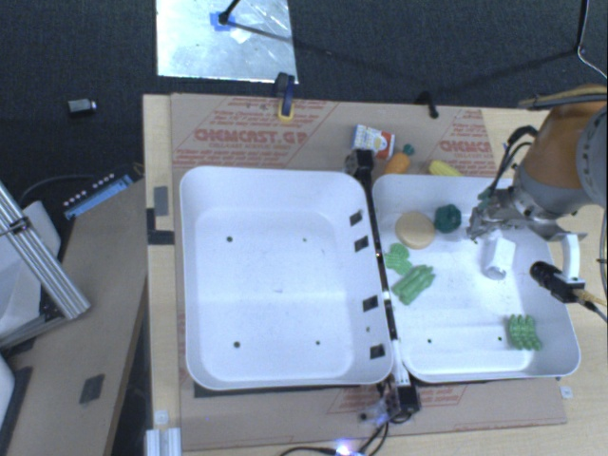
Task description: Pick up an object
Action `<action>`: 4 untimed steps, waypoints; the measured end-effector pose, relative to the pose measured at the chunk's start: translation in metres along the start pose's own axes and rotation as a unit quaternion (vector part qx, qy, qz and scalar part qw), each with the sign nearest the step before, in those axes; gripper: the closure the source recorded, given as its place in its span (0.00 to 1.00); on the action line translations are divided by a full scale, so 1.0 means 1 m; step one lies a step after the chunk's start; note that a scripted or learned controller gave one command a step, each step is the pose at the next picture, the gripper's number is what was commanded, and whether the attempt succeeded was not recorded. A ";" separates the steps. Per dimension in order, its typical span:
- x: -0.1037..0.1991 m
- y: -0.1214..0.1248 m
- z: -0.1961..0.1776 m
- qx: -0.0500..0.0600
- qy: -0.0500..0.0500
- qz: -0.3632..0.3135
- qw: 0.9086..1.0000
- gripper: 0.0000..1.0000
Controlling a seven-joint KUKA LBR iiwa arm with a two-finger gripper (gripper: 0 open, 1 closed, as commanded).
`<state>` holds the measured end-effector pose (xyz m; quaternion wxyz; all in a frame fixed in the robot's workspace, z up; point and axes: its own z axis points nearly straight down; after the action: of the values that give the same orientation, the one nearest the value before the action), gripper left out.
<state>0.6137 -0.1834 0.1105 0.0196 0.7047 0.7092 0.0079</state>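
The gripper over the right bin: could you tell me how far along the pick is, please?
Done: the gripper is over the right bin. In hand: nothing visibly between its fingers. Left: grasping and lifting an object; the tan disc, dark green piece and green toys lie in the bin.

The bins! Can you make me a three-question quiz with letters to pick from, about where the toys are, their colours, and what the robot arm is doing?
1. Which bin holds the toys?
A. left bin
B. right bin
C. both

2. What colour is the round disc?
A. tan
B. blue
C. black

3. Where is the tool?
A. over the left bin
B. off the bench
C. over the right bin

Answers: B, the toys lie in the right bin; A, the disc looks tan; C, the tool hangs above the right bin's floor.
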 end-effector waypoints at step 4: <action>0.039 0.051 -0.297 0.008 0.005 0.000 1.000 1.00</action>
<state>0.6527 -0.1392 0.4088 0.0099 0.7051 0.7090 0.0057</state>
